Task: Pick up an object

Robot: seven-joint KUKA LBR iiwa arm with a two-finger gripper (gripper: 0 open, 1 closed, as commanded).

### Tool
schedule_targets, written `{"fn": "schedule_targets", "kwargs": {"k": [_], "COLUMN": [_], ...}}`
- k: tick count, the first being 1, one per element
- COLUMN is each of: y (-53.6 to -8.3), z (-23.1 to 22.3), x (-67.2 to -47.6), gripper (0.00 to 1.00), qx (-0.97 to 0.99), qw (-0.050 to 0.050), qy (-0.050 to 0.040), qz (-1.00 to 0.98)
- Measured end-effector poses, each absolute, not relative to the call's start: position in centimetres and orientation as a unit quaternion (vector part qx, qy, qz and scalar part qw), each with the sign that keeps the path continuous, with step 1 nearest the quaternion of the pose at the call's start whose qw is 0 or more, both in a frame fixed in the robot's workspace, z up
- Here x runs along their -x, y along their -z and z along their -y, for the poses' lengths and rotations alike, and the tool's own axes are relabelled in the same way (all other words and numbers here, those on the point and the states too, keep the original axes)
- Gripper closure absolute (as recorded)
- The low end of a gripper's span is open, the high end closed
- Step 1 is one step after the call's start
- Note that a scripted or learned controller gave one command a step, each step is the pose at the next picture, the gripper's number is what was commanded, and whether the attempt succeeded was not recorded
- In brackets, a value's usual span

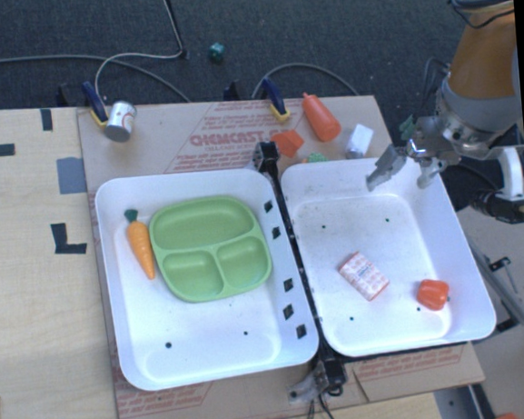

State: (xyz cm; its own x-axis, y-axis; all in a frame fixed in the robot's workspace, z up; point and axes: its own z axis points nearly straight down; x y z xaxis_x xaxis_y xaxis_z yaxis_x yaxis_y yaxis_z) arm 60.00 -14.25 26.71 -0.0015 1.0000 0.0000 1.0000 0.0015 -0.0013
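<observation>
Pincer [404, 169] is hanging open, gripping nothing, over the right white plastic bin's [455, 224] far right corner; a small orange rounded toy [433, 294] is lying near its near right corner.

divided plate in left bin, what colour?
Light green; the divided plate shows plainly in the camera view.

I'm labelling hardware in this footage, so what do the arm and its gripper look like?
The arm enters from the right: a rounded orange section sits above a grey wrist segment, with thin dark cables looping near its top edge. Below the wrist, the gripper is a compact grey metal assembly ending in two slim grey jaws. A small green part shows beside the gripper body. No readable markings are visible.
</observation>
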Motion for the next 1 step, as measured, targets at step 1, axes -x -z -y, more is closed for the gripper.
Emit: {"fn": "schedule_targets", "kwargs": {"k": [1], "y": [-15.70], "z": [12.42], "x": [-51.44], "gripper": [0.00], "qx": [0.707], "qw": [0.002], "qy": [-0.0011], "qz": [0.707]}}
